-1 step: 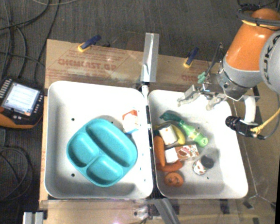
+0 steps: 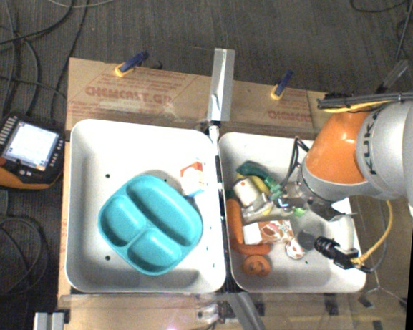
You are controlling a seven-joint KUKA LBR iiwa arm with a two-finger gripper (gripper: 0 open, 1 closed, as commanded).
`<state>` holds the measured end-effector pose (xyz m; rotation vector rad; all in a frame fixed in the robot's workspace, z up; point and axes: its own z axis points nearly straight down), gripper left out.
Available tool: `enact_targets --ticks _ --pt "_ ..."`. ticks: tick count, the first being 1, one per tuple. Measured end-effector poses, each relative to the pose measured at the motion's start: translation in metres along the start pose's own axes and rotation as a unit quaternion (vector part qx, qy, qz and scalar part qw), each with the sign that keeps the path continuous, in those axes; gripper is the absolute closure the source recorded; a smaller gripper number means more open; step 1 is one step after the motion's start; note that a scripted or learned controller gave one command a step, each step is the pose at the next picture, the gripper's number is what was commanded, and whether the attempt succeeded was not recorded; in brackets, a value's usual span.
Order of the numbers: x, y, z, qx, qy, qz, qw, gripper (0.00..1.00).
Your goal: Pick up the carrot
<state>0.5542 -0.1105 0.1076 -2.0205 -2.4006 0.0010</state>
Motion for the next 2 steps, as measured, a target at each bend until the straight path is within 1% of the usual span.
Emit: enact_targets --ticks 1,2 --pt "0.0 0.0 -0.008 0.0 0.0 0.0 1.0 1.0" --pt "0.086 0.011 -0.075 0.0 -0.001 0.099 0.995 1.0"
